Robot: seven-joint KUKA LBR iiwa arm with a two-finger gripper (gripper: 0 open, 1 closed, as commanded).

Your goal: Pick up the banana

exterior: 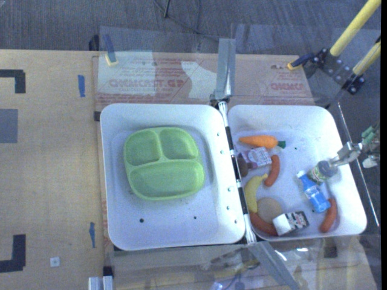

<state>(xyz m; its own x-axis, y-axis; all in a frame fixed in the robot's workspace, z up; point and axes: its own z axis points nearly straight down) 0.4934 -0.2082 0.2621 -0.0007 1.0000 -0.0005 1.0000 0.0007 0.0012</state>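
The banana (252, 190) is small, yellow and curved. It lies in the right bin (302, 116) close to that bin's left wall, between a red sausage (274, 170) and a beige round piece (269, 207). At the right edge of the camera view a slim metal part of the gripper (349, 153) reaches in over the right bin, its tip by the cap of a blue bottle (313, 192). It is far to the right of the banana and nothing shows in it.
The right bin also holds a carrot (259, 141), a small brown carton (257, 157), a white box (291, 221) and two more sausages (328, 215). A green divided plate (163, 162) lies in the left bin (115, 192). Yellow rods (357, 23) stand at the upper right.
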